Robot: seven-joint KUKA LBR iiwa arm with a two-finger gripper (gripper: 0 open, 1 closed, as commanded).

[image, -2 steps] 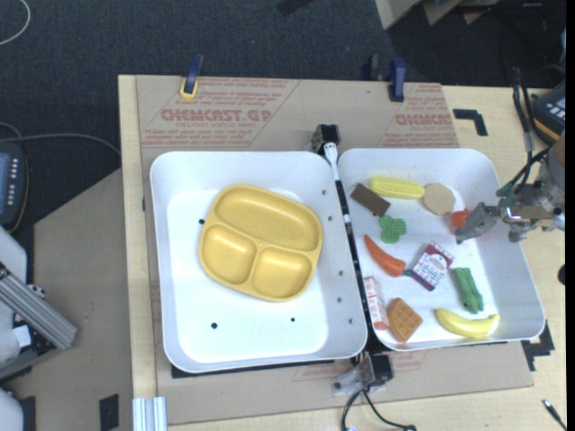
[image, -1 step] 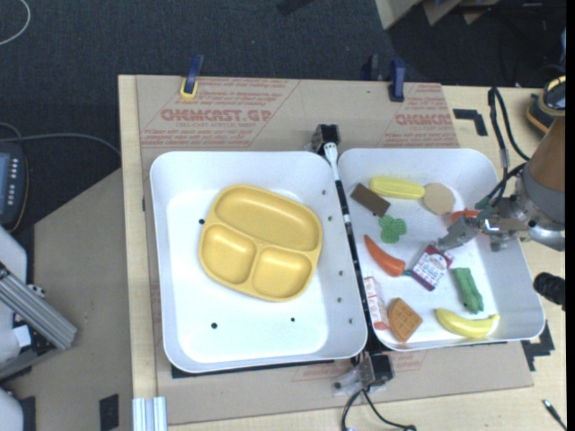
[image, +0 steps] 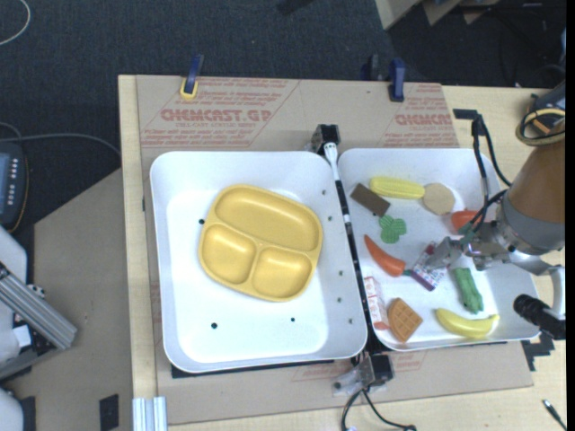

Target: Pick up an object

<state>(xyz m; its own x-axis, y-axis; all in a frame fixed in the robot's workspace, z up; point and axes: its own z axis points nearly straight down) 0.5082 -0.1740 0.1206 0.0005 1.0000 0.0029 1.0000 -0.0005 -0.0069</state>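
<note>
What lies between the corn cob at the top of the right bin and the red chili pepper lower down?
In the camera view, the green broccoli sits between the corn cob and the red chili pepper, with the brown block just left of that line.

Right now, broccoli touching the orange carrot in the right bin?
Apart. The camera view shows a strip of white bin floor between the green broccoli and the orange carrot below it.

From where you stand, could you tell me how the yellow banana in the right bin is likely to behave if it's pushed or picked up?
The banana looks like smooth moulded plastic, so it is probably stiff, light and a bit slippery. Its curved, rounded body would likely pivot or rock rather than slide straight when pushed. It lies close to the right bin's front wall, which may crowd a grasp.
</note>
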